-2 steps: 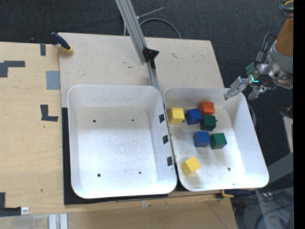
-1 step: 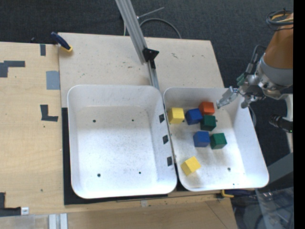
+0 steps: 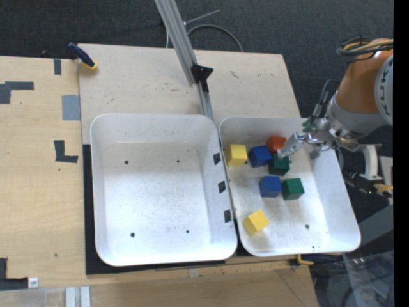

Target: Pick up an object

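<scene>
While gripper (image 3: pixel 285 152) hangs low in right bin (image 3: pixel 332 222) | fingers' spread unreadable (blurred) | dark green block (image 3: pixel 279 165) seemingly touching fingertips, just below | orange block (image 3: pixel 275 143) beside | 2 blue blocks (image 3: pixel 259 155) near.

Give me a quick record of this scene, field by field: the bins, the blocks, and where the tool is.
left bin: no blocks in it
right bin: holds all the blocks
yellow blocks: one near the left wall, one toward the front
blue blocks: two
green blocks: two
orange block: near the back
tool: over the cluster by the orange block
</scene>
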You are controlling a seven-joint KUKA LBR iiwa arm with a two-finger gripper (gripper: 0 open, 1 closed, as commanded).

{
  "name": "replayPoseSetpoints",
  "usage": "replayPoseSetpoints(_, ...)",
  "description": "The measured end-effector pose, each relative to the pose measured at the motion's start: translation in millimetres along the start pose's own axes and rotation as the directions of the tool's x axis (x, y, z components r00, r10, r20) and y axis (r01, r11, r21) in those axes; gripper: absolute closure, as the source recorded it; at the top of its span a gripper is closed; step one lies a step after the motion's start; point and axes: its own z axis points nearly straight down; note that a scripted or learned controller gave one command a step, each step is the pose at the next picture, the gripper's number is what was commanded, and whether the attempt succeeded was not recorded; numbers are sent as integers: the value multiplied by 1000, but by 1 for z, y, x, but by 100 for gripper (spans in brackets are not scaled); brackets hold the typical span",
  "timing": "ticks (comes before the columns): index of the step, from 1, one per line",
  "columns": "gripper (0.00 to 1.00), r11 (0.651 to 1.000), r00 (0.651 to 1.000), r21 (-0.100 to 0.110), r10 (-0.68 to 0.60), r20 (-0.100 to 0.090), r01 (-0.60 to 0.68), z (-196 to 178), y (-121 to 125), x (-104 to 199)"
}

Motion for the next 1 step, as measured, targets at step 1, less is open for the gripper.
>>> replayPoseSetpoints(1,0,1000,1000,0,1,1,-1,65,0,-1)
